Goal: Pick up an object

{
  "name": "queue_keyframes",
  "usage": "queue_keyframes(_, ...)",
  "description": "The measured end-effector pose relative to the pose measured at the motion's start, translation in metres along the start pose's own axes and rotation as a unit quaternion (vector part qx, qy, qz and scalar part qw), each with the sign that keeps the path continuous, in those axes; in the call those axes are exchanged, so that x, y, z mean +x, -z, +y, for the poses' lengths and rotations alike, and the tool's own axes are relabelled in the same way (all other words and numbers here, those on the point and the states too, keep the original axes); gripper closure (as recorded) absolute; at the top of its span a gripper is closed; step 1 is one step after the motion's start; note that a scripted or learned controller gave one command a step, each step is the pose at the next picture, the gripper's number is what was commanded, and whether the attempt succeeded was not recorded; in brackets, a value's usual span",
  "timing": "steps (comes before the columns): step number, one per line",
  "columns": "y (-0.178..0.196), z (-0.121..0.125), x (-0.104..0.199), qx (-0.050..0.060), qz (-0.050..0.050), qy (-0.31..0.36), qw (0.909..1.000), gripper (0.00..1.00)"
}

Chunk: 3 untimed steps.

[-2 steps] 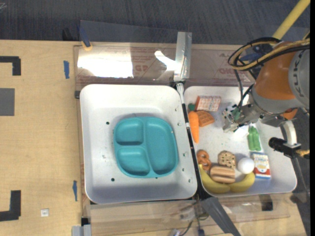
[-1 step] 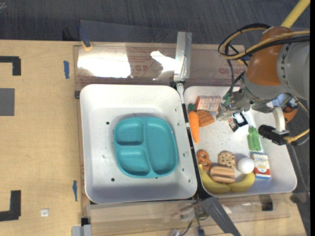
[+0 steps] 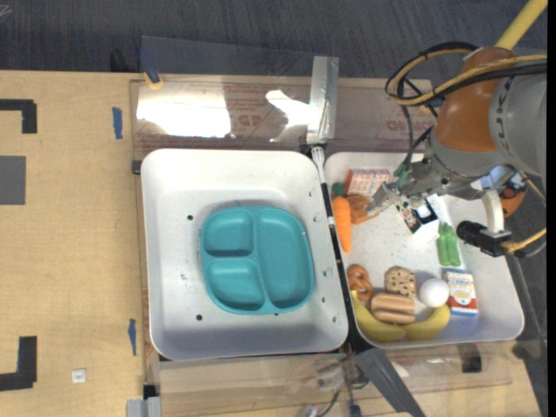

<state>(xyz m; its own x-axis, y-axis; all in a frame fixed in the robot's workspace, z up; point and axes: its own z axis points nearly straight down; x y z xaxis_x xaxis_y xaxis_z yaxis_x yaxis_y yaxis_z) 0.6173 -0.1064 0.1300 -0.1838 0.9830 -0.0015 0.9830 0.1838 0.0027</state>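
Observation:
My gripper (image 3: 388, 198) hangs over the far part of the right bin (image 3: 508, 320), reaching in from the right. It is just right of an orange carrot (image 3: 341, 221) lying along the bin's left wall, and in front of a small printed snack box (image 3: 366, 182). A small black-and-white item (image 3: 424, 216) lies right under the wrist. I see nothing clearly held.
The right bin's near end holds a banana (image 3: 404, 326), a hot dog (image 3: 393, 307), a cookie (image 3: 400, 279), a pretzel (image 3: 358, 278), a white ball (image 3: 433, 292), a small carton (image 3: 461, 290) and a green bottle (image 3: 448, 244). A teal divided plate (image 3: 258, 259) lies in the left bin (image 3: 165, 233).

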Motion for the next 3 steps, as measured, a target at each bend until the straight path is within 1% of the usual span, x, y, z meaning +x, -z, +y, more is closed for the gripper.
queue_keyframes(1, -0.036, -0.003, -0.096, 0.0, 0.001, 0.025, 0.9997, 0.0)
queue_keyframes(2, -0.041, -0.037, -0.1, -0.003, 0.005, 0.022, 0.9997, 0.0)
queue_keyframes(3, -0.042, -0.1, -0.082, -0.001, 0.003, -0.001, 1.0, 0.0)
